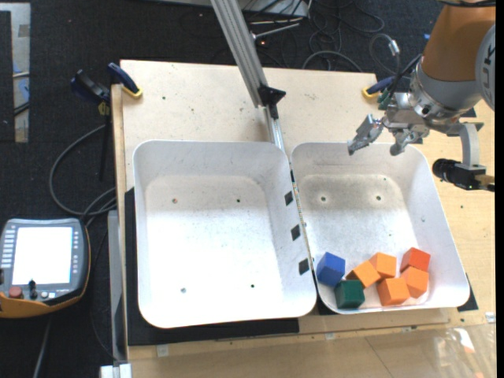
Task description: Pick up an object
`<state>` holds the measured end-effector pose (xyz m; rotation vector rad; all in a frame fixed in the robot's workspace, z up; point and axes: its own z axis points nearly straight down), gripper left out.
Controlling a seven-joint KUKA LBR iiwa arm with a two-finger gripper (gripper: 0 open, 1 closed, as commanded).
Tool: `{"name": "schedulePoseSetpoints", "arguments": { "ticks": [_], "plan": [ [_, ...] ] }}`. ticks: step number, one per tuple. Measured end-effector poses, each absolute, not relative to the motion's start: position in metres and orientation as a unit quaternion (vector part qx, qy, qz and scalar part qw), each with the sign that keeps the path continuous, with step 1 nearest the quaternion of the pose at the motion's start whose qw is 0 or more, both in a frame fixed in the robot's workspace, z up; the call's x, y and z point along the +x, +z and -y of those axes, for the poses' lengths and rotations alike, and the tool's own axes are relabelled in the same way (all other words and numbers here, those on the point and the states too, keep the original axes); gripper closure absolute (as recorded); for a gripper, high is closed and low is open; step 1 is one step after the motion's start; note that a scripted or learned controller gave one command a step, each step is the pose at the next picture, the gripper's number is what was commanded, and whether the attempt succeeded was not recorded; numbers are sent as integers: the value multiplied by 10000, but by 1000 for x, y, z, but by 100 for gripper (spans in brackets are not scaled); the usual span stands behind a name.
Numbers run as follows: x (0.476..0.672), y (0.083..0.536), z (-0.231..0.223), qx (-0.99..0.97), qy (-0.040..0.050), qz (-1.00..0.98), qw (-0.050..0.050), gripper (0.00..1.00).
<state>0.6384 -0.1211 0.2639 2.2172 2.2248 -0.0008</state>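
Several small blocks lie in the near corner of the right bin (pixel 370 195): a blue block (pixel 331 267), a green block (pixel 349 294), and several orange blocks (pixel 394 278) beside them. My gripper (pixel 380 140) hangs above the far edge of the right bin, well away from the blocks. Its two fingers are spread apart, with nothing between them.
The left bin (pixel 209 227) sits beside the right one. A slanted metal rail (pixel 244 53) runs down to the gap between the bins. Clamps sit on the bench's far corners, and a teach pendant (pixel 41 266) lies off the bench at left.
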Motion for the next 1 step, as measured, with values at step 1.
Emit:
{"name": "schedulePoseSetpoints", "arguments": {
  "ticks": [1],
  "plan": [
    [574, 233, 118, 7078, -20, -7064, -26, 0]
  ]
}}
